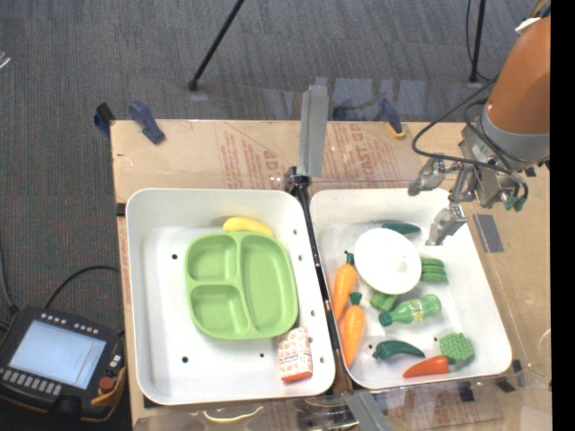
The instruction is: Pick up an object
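Pincer [446, 225]: you see it poised above the right bin's [496, 305] far edge; finger state undeterminable, nothing visibly gripped.

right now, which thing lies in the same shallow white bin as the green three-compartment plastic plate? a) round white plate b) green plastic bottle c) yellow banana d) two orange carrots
c: the yellow banana lies just behind the green three-compartment plastic plate in the left white bin; the other three things lie in the right bin.
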Robot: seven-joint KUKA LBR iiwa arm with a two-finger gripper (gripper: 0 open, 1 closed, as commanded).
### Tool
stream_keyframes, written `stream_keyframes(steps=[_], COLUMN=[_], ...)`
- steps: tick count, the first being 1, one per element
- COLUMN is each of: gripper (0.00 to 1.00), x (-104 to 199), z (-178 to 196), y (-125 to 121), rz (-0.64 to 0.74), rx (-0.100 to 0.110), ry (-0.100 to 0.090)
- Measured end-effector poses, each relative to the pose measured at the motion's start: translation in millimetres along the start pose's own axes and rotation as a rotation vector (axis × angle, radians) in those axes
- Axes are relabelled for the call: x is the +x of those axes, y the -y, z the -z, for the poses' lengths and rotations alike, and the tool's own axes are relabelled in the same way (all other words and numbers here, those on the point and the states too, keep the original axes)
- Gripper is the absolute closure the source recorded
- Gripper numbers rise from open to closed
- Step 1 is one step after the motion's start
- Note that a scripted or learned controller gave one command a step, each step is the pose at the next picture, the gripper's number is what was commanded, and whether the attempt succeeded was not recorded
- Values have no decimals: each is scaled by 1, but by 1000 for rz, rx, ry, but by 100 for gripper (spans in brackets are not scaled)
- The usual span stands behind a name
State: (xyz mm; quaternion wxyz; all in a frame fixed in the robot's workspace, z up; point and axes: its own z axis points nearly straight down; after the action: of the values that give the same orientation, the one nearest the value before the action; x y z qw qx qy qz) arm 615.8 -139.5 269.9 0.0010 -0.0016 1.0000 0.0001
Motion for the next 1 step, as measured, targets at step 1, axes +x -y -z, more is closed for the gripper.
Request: stream_keyframes(steps=[1], gripper=[0], x=[29], z=[-181], y=[-62], rz=[42], rx=[-4], ry=[-17])
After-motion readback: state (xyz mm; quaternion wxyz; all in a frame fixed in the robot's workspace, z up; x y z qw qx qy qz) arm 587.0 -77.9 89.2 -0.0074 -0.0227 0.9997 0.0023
